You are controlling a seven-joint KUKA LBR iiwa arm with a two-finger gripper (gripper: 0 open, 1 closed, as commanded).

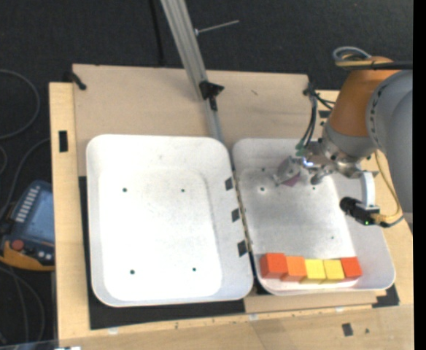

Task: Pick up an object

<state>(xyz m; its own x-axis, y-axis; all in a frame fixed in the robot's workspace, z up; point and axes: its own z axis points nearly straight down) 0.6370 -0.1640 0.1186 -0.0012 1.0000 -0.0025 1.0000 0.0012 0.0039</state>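
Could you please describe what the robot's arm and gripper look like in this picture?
The arm is a thick, rounded grey body with a broad orange band above the wrist. Below the band sits a grey metal wrist block. Thin cables, one green, run down beside the band. A white and black attachment with a small green light hangs off the wrist. The gripper is small, grey and metallic.

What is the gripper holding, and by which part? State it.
Cannot be told: the gripper sits over the right bin, its tip blurred; the blocks lie apart.
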